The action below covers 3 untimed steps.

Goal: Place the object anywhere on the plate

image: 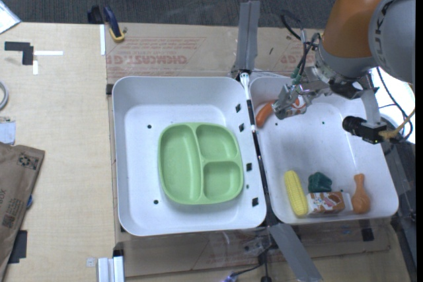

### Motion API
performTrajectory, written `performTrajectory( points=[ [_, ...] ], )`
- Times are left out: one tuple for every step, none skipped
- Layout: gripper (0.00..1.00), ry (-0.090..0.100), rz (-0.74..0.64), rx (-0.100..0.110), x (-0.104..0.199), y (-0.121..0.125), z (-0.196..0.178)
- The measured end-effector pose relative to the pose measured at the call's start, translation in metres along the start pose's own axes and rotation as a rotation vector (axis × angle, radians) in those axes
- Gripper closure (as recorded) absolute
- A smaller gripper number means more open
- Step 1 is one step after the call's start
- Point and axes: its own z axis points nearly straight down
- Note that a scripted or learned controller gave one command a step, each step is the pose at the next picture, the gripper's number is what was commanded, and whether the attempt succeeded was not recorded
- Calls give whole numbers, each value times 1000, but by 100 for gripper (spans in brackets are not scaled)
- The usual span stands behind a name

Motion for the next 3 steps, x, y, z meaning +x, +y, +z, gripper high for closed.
performTrajectory(
  points=[
    [100, 0, -124, 0, 76, -8, -38],
    [100, 0, -450, 0, 149, -28, 9],
    [0, 0, -450, 0, 149, -28, 9]
  ],
)
